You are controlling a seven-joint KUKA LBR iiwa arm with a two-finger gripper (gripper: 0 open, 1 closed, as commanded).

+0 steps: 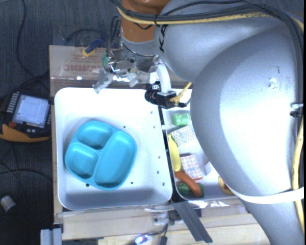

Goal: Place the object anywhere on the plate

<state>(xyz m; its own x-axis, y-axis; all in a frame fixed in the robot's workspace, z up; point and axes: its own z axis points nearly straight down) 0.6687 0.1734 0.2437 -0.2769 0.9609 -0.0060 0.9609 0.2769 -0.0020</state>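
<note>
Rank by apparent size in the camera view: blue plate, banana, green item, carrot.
1. Blue plate, by far the largest.
2. Banana, long and thin.
3. Carrot and green item look alike; the arm hides part of each, so no ranking.

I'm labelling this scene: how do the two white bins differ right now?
The left bin holds one blue divided plate; the right bin holds several small items, among them a green piece and an orange one. The left bin lies fully in view; the arm covers most of the right bin. Both are shallow and white.
</note>
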